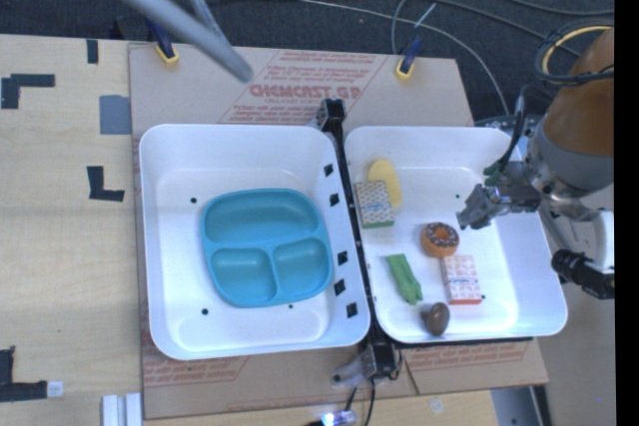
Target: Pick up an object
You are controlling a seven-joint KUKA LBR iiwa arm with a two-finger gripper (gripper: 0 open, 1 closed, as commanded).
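The desk (60, 214) is light wood with black tape marks at the left of the frame. A brown cardboard sheet (300, 85) lies under two white bins. The left bin (170, 155) holds a blue divided tray (266, 246). The right bin (499, 314) holds a yellow item (384, 181), a patterned packet (374, 205), a green piece (404, 276), a round donut-like item (439, 238), a red-and-white box (461, 278) and a dark lump (435, 317). The pincer (477, 211) hangs at the bin's right; its opening cannot be determined. Dark carpet with cables (439, 5) fills the top.

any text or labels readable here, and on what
"CHEMCAST GP", red print on the brown cardboard sheet under the bins; the smaller red lines around it are too blurred to read.
Patterned box in the right bin: print too small to read.
Red and white box: print too small to read.
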